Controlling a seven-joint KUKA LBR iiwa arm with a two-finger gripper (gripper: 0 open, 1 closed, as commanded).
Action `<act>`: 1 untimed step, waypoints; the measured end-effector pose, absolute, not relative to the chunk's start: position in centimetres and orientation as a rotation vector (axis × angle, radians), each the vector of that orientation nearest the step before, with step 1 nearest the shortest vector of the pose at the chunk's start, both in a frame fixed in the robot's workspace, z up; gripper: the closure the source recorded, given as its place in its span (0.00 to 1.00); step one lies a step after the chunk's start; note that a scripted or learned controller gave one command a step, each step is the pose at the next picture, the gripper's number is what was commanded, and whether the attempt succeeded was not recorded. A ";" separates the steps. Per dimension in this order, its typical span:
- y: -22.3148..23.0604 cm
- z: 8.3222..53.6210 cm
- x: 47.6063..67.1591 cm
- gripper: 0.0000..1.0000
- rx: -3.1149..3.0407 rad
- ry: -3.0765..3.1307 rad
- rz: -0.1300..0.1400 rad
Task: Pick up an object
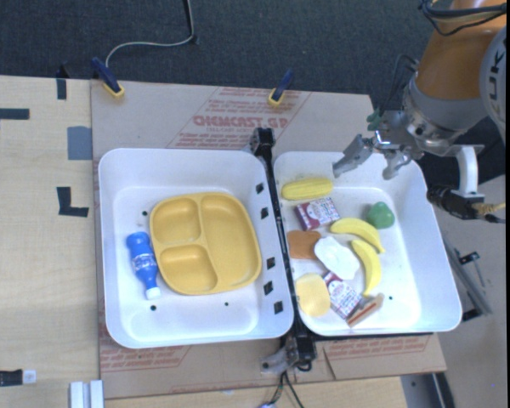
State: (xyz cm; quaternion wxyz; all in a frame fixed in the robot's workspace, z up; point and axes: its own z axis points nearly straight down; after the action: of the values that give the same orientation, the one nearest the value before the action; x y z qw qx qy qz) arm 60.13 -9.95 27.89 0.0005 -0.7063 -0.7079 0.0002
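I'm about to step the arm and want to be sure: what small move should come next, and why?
Probably lower the hand into the right bin, toward the green ball. The hand hangs open above the bin's far edge with nothing between its fingers, and the ball lies just below it, apart from the bananas.

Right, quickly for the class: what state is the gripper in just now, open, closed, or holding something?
Gripper: open, holding nothing, above the back edge of the right bin.
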 end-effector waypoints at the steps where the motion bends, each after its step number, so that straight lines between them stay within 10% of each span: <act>1: -13.0 12.0 63.0 0.00 -2.219 -2.220 0.003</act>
State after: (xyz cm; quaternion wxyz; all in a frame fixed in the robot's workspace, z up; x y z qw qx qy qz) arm 62.96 -12.98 12.01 0.0014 -0.7069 -0.7073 0.0011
